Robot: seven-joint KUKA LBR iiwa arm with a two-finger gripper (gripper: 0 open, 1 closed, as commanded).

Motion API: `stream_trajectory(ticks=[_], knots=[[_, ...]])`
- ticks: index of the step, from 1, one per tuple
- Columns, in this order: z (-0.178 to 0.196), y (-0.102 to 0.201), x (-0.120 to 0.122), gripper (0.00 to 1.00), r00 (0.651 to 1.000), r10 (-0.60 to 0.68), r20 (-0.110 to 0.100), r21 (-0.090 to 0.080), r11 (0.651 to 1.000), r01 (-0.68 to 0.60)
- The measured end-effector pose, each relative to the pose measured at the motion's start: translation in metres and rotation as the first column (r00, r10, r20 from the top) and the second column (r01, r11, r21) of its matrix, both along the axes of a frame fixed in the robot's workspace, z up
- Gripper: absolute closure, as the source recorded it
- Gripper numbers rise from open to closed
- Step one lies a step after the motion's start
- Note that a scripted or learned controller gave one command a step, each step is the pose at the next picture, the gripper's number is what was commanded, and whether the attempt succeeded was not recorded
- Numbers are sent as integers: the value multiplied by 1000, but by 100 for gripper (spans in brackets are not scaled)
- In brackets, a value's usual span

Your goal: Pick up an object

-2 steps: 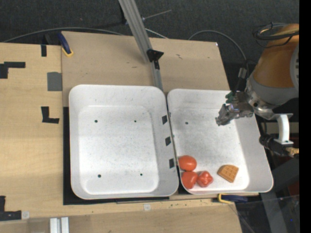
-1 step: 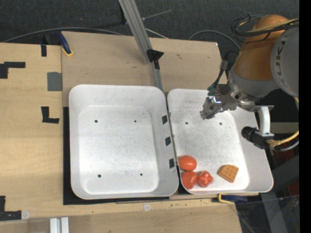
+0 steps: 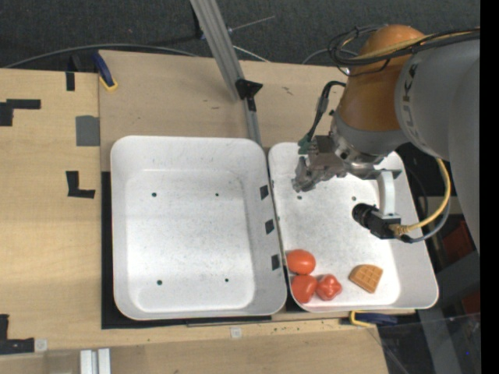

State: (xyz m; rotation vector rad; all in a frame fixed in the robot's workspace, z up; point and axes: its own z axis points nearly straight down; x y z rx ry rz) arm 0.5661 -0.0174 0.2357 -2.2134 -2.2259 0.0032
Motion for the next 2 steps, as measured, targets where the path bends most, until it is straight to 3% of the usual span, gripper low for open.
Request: stream_trajectory(ticks=[2], knots=[[0, 112, 26, 100, 1000, 2, 3, 1, 1000, -2]])
